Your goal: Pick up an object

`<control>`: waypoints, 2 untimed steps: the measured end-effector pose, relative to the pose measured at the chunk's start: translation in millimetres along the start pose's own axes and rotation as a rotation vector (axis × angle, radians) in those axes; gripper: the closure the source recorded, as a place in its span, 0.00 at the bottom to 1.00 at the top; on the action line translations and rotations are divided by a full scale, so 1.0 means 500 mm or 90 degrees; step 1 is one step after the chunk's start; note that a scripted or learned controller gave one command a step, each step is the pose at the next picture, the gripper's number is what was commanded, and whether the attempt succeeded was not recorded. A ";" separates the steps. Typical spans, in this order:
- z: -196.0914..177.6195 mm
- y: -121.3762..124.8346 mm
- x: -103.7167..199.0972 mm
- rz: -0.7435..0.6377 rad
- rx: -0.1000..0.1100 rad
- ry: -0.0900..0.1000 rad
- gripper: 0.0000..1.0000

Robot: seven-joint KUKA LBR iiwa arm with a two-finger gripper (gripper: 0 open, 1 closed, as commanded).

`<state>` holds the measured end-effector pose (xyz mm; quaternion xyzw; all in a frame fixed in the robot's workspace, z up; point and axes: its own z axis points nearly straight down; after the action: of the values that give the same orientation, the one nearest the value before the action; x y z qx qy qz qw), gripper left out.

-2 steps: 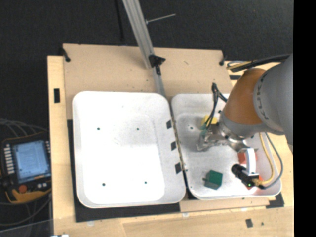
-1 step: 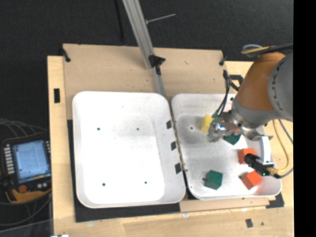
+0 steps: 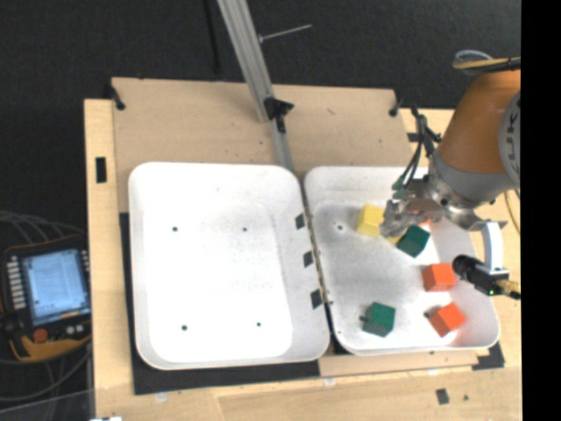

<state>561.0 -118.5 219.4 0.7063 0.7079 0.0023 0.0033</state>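
The gripper [image 3: 399,220] sits low in the right bin [image 3: 346,187], between the yellow block [image 3: 370,220] and a green block [image 3: 414,240]. Both lie just beside it, yellow toward the left bin. Finger state: cannot be determined.

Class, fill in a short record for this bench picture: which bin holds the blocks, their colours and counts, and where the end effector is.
blocks in: right bin
yellow: one
green: two
orange: two
left bin: white, shallow
end effector: over the right bin, between the yellow block and the upper green block
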 end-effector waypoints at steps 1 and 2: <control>0.013 0.047 0.102 -0.003 0.004 0.002 1.00; 0.010 0.104 0.192 -0.003 0.003 0.002 1.00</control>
<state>612.7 -22.6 214.9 0.7044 0.7098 0.0015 0.0006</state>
